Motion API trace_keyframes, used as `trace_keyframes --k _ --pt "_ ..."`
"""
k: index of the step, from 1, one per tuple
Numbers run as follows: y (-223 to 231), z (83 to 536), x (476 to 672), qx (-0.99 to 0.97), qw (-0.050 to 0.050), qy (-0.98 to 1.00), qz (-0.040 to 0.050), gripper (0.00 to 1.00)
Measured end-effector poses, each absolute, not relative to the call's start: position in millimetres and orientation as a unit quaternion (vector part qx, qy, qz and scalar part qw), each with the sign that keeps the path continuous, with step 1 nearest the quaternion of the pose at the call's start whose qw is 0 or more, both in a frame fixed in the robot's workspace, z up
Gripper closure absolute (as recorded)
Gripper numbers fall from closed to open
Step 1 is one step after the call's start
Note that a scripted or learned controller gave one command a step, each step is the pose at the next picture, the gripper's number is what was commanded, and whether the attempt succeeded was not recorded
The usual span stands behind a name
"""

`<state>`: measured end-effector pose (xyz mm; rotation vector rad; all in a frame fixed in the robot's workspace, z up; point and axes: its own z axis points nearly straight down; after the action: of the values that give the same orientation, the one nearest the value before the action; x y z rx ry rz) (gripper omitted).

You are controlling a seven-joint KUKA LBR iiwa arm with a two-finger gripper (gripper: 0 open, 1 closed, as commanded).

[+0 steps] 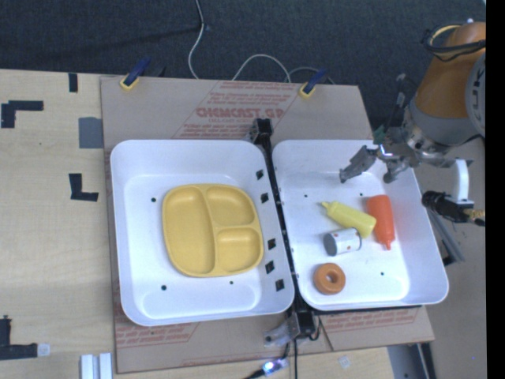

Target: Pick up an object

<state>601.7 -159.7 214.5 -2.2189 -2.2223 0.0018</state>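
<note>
The right bin holds a yellow squeeze bottle, an orange carrot-like piece, a small grey and white can and an orange ring. My gripper hangs over the bin's back part, behind the bottle and carrot. Its two dark fingers are spread apart with nothing between them. The orange-banded arm comes in from the upper right.
A yellow divided plate lies in the left bin. A black clip row marks the seam between the bins. A cable runs off behind the cardboard base.
</note>
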Motion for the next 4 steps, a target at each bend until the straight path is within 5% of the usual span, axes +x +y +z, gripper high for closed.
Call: trace_keyframes --k 3,4 --pt "-158 83 608.4 -0.706 0.0 -0.708 0.0012 0.0" --pt "-158 96 609.5 -0.706 -0.002 -0.708 0.0004 1.0"
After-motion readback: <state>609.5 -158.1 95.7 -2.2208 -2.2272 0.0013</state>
